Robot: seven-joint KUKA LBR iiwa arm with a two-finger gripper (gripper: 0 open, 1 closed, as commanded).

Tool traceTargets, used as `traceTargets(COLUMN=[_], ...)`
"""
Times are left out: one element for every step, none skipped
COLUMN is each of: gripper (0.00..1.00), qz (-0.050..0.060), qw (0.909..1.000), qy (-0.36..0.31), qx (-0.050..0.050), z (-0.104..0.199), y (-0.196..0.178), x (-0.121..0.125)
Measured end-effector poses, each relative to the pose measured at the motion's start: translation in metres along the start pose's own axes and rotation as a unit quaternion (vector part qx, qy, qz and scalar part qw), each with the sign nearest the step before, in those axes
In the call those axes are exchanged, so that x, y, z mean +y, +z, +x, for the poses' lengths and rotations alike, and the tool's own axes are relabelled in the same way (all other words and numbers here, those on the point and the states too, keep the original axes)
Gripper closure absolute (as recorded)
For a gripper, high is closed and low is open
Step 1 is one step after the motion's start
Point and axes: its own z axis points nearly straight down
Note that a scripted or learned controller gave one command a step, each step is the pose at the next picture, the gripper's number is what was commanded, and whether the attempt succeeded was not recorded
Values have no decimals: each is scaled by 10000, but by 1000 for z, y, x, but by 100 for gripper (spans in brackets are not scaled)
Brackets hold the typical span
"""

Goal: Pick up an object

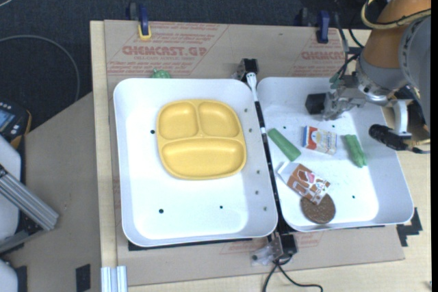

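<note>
The metal two-finger gripper (333, 108) is being positioned over the right white plastic bin's (390, 205) far part; its state cannot be told. A small white-and-red packet (320, 139) is lying just nearer, untouched.

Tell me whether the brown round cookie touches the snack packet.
Touching: the camera view shows the snack packet overlapping the top edge of the brown round cookie, no gap between them.
</note>
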Motion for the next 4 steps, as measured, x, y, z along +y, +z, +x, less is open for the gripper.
traceTargets(gripper=[100, 100, 100, 100], qz=[-199, -128, -162, -169], qw=[9998, 9999, 9999, 9999], qy=[-18, -22, -53, 8], qx=[-16, 0, 3, -23], z=[64, 139, 251, 244], y=[-106, -88, -115, -125], x=[-60, -116, -128, -127])
